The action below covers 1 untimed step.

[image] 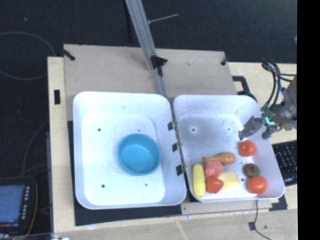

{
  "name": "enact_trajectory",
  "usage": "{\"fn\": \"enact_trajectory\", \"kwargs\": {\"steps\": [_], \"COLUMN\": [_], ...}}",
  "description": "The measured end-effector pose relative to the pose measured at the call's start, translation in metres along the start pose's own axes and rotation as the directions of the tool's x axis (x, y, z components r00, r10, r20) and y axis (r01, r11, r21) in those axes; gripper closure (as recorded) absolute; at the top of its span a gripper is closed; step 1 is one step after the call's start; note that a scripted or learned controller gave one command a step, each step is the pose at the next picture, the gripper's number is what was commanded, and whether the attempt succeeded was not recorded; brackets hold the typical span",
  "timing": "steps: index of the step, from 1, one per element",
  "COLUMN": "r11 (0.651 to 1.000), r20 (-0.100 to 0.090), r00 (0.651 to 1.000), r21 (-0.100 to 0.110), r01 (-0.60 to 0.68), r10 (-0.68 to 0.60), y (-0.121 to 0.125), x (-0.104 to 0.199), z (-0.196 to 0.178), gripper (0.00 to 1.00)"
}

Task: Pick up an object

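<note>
- Gripper poised over upper right of right bin; two dark fingers spread apart, nothing between them.
- Nearest candidate: small red tomato, just below and slightly left of gripper, standing free on bin floor, apart from neighbours.
- Judged handling of tomato: looks like toy produce, so probably light, hollow and fairly stiff; smooth round skin likely slippery, prone to squirting out of a pinch set off-centre. Best taken across widest middle, fingers straddling both sides, closing low.
- Second tomato near bottom right corner, close to bin wall; little finger room on wall side, poorer choice.
- Brown doughnut-like ring between the two tomatoes; flat, low, hard to get fingers under.
- Cluster at bottom centre of right bin: yellow corn cob lying lengthwise, pink piece, orange-tan piece, pale yellow block, red piece, all touching or nearly so. Crowded; a pinch there risks catching two items or shoving the pile.
- Corn cob: long, ribbed, probably grippier than tomatoes; grasp across short axis at mid-length if chosen.
- Left bin carrying blue bowl near centre, well apart from gripper.
- Both bins side by side on desk.
</note>
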<state>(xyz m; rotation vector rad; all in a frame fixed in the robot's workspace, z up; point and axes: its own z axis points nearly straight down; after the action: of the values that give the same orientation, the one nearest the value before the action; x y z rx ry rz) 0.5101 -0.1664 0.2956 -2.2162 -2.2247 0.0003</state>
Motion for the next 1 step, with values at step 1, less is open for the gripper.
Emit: {"fn": "enact_trajectory", "kwargs": {"steps": [1], "r11": [1.0], "r20": [0.001], "r00": [1.0], "r21": [-0.004], "r01": [0.0], "r10": [0.0], "y": [0.0005], "x": [-0.0001], "z": [-0.0017], "gripper": [0.0]}}
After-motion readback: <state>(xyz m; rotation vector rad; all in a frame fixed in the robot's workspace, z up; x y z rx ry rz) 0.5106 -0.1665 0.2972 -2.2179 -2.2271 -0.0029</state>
